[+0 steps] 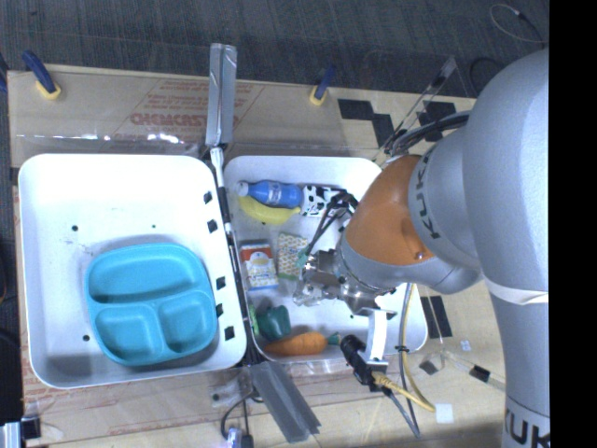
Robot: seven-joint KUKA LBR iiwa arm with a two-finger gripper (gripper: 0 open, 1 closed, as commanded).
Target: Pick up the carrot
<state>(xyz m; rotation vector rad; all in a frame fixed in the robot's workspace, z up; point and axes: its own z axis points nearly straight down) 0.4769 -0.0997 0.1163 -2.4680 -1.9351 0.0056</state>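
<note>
- The left bin [37,250] is seen at the left of the bench; much of its floor is taken up by a blue divided tray [149,311], with bare white floor left along the far wall and the left wall.
- A grey divider [221,91] is seen rising between the two bins at the far side.
- The right bin [280,168] is crowded: a blue bottle [275,193] and a yellow banana [266,213] are laid against the far wall, a small printed packet [258,264] is placed near the left wall, and a dark green item [273,322] is set just beside it toward the near side.
- The carrot [298,344] is found lying on its side along the near wall of the right bin, orange, tapered, with a green end pointing right; little open room is left around it.
- The gripper [312,287] is held over the middle of the right bin, apart from the carrot; whether it is spread or pressed together cannot be told.
- The right part of the bin is covered by the arm [438,213].
</note>
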